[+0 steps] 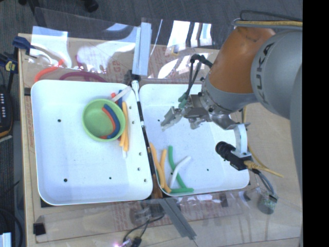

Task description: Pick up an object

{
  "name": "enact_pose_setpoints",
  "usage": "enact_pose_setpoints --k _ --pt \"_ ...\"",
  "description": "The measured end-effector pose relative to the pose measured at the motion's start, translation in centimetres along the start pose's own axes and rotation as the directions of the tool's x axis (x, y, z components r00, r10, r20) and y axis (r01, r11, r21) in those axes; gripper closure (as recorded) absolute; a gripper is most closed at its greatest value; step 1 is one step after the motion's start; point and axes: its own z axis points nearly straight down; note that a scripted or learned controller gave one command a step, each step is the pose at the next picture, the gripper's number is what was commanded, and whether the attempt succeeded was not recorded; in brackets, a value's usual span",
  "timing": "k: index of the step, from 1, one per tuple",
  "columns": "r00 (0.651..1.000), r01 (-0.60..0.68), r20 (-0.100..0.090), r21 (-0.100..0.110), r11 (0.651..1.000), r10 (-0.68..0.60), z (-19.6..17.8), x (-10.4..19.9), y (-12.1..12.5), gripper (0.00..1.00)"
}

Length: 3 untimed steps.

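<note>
Hovering over the right bin [226,181], our gripper [172,117] is sitting above bare white floor near that bin's far-left part, with nothing between its fingers as far as we can see. We are reading the fingers as slightly spread, narrow rather than wide, but the slanted view is blurring them.

We are noting the candidates. Near the bin's near-left corner, a loose cluster is lying: orange sticks [160,168] along the left wall, a green strip [170,157], a white strip [178,171] crossing it, and a green piece [180,190] against the near wall. In the left bin [61,163], a green bowl [104,119] is holding coloured strips, with an orange stick [125,133] just beside it.

Risks we are judging from here:
- Descending straight down is likely closing on nothing, since the cluster is lying nearer than the gripper.
- The strips are thin, flat and overlapping; fingers may be skating over them or pinching two at once.
- The orange sticks are hugging the wall, so a finger may be striking the rim.
- The cable assembly [234,156] hanging off the wrist may be snagging the right bin's edge during a low reach.
</note>
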Motion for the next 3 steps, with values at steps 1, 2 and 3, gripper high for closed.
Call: enact_pose_setpoints --k 1,2,3 --pt "0.992 0.122 0.018 -0.007 0.992 -0.122 16.93 -3.4 -0.2 0.0" --pt "0.991 0.132 0.01 -0.001 0.991 -0.132 16.08 -3.0 -0.23 1.0" --pt "0.991 0.13 0.015 -0.001 0.992 -0.13 16.0 -3.3 -0.23 0.0"
